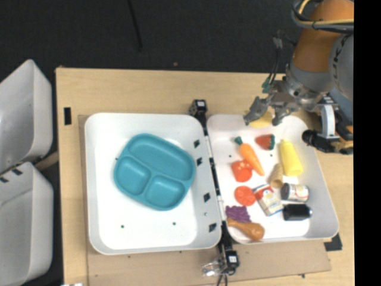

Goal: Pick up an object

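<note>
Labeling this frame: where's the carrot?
The carrot lies in the right bin, upper middle, slanting between the red strawberry and the tomato, left of the yellow bottle.

Toys crowd the right bin; bare floor rings the blue tray in the left bin.

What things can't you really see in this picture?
- Pale yellow thing at the right bin's far edge: the gripper covers most of it.
- Labels on the small can and little box: too small and blurry to read.
- Purple thing: too blurry to name.
</note>
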You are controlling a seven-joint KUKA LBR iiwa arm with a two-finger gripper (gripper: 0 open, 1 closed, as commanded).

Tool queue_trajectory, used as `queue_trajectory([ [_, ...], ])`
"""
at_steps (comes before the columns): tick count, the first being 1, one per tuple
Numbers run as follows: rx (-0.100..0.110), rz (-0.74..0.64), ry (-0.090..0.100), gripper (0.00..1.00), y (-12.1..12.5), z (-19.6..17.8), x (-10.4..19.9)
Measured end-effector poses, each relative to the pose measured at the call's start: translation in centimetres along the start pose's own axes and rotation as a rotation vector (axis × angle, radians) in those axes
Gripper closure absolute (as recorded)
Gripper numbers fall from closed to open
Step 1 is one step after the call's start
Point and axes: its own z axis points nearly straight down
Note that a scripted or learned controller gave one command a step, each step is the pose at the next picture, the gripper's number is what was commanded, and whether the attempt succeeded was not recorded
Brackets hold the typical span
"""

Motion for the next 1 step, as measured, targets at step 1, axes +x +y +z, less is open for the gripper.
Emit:
queue_trajectory([
  [1, 0.006, -0.001, 0.001, 1.00, -2.88, 1.17, 4.65],
])
